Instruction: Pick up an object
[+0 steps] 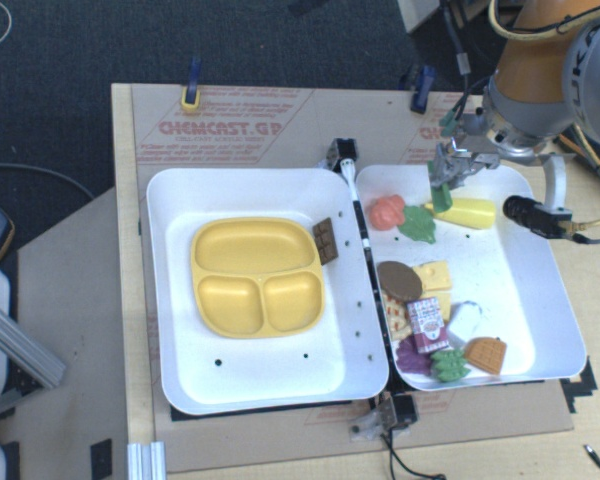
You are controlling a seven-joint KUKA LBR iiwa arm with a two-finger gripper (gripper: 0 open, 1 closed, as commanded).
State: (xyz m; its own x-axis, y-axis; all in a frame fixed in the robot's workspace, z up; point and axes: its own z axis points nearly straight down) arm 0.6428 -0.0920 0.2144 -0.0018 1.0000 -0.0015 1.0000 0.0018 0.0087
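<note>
- The pincer (444, 190) hangs over the right bin (550, 268), beside a yellow banana toy (470, 212).
- Whether it grips anything, I cannot tell.
- A yellow divided tray (257, 276) lies in the left bin (170, 268).

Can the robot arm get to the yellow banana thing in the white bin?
Probably yes. The gripper hangs right at the left end of the yellow banana toy in the right bin. Nothing lies on top of it; only a green leafy toy sits close beside.
</note>
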